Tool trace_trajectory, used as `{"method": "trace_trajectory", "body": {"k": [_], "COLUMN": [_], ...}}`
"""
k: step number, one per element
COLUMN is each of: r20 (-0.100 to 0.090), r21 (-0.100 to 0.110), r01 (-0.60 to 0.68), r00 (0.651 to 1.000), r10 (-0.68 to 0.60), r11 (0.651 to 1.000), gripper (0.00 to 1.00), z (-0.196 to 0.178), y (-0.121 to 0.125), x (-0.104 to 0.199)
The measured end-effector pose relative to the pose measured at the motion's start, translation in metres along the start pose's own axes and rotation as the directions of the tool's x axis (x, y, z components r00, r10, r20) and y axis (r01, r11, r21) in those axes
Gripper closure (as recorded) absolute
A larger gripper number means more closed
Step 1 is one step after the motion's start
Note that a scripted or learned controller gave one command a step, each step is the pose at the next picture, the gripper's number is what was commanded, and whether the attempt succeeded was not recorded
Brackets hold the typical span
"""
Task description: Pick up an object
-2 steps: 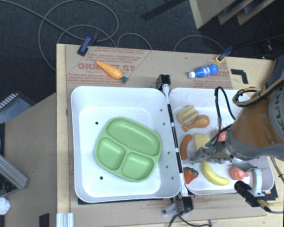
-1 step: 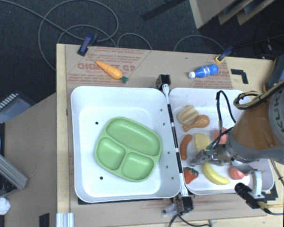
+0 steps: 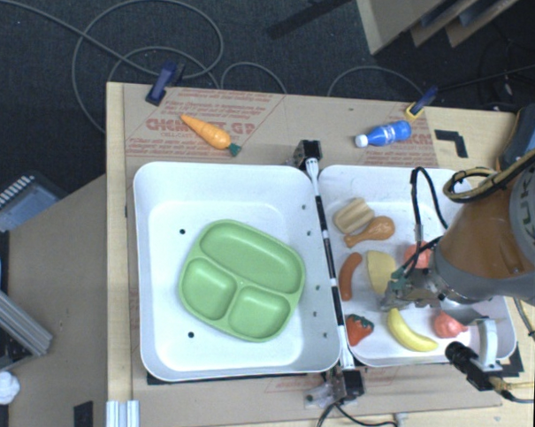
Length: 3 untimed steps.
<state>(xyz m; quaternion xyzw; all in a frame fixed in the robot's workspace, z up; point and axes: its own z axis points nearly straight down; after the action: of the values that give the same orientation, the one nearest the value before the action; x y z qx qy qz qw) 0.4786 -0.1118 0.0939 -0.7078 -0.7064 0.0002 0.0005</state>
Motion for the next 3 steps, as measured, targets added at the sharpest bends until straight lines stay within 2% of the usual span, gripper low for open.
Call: {"method": "trace_trajectory", "body": {"k": [1,2,3], "r20": [0.001,0.001,0.000], "r21": [-0.003,-0.001,0.001], "r01": [0.002,0.003,0.001], "r00": [1.000,1.000,1.000], "r10": [-0.002,-0.003,-0.001], "r11": [1.000,1.000,1.000], "gripper": [1.00,0.00,0.00], "z": [-0.158,-0.157,-0.075], "y": [0.001,0.000,0.000], "x": [0.038,0.038,0.004]}}
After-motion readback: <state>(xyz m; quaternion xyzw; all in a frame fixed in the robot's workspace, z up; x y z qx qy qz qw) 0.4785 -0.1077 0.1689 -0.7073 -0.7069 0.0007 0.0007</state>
